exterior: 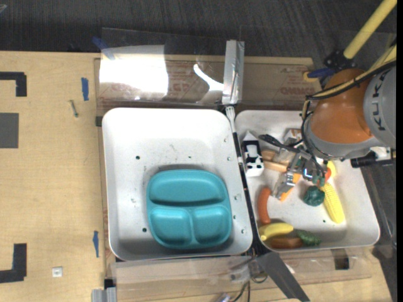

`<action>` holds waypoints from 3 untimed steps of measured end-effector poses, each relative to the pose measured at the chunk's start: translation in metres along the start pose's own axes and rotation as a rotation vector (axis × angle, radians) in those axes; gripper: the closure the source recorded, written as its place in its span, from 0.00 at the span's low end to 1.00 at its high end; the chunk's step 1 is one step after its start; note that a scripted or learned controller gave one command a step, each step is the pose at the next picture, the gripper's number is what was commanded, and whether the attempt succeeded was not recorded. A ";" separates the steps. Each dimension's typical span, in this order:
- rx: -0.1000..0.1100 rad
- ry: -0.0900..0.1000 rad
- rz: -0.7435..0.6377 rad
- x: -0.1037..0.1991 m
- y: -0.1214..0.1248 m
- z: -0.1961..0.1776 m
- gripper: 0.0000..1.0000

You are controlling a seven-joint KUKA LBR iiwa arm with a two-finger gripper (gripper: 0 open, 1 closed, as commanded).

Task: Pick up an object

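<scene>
The bench carries 2 white bins side by side, and the divider [241, 168] between them serves as the reference line. Left of the divider, the left bin [126, 137] holds 1 teal divided tray [187, 207] with 3 compartments, lying flat toward the bin's near edge. Right of the divider, the right bin [368, 225] holds a cluster of small toy items. Just beside the divider, near its upper half, sits a small black and white figure [253, 159]. Lower down, close to the divider, a red sausage-shaped piece [263, 206] lies along the divider, and below it a yellow banana [277, 230] rests against a brown and green piece [296, 240] at the near wall. Further right of the divider lie a dark green round piece [314, 197] and a yellow corn cob [333, 205], close together. The grey arm with its orange band [340, 115] enters from the right and hangs over the right bin's upper half. The gripper [296, 173] sits low among the items, well right of the divider, with an orange carrot-like piece [284, 190] just at its tip. Whether the jaws are open or closed, and whether anything sits between them, cannot be told; the metal parts and nearby toys overlap too closely.
</scene>
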State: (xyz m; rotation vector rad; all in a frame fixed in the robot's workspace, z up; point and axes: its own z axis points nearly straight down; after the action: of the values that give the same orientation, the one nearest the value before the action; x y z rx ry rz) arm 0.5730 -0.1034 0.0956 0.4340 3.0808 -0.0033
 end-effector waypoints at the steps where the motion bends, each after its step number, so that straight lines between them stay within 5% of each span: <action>1: 0.002 0.017 -0.170 -0.069 0.026 0.001 0.00; 3: -0.001 -0.002 -0.407 0.026 -0.016 -0.002 0.00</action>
State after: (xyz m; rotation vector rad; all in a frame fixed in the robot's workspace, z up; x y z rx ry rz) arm 0.5439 -0.1116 0.0968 -0.1977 3.1038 -0.0111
